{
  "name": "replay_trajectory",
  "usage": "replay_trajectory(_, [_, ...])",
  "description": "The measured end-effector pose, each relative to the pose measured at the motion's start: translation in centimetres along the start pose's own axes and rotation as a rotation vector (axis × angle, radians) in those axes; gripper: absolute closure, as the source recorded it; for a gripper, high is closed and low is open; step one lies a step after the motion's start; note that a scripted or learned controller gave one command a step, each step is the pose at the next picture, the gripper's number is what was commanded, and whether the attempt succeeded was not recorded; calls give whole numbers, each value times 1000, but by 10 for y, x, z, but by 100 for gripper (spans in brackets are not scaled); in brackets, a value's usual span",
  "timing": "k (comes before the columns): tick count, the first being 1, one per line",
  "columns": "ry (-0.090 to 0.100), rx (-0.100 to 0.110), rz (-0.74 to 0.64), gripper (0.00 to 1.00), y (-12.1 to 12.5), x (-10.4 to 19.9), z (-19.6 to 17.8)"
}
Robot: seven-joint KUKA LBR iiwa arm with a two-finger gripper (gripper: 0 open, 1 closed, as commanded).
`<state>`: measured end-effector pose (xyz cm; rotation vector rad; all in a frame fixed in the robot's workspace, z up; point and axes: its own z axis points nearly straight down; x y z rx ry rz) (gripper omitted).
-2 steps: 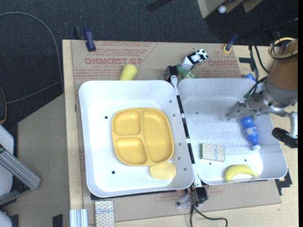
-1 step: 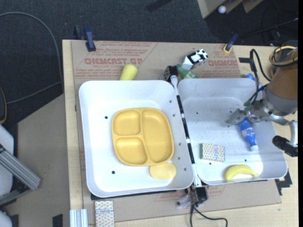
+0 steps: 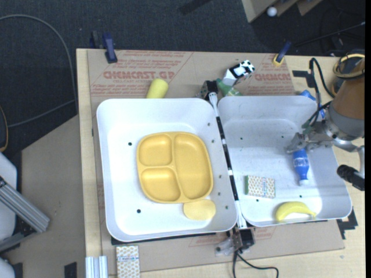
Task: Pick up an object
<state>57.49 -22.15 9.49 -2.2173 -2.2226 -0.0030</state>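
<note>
Tabletop (image 3: 87,155): a tan board with red lettering printed along its upper edge, occupying the centre of the frame. Two shallow white bins sit directly on it, side by side and touching: left bin (image 3: 113,155) at centre-left, right bin (image 3: 255,112) at centre-right. A yellow cylindrical item (image 3: 157,88) lies on the board just above the left bin's upper rim. A black-and-white item (image 3: 240,70) lies near the upper centre, above the seam between the bins. A blue clamp (image 3: 108,47) grips the upper-left edge; a blue-and-yellow clamp (image 3: 282,53) stands at upper right.
</note>
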Motion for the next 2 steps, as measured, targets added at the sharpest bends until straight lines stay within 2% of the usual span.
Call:
replay_trajectory(1, [-1, 2, 1, 100, 22, 84, 11])
replay_trajectory(2, [-3, -1, 1, 100, 27, 157, -90])
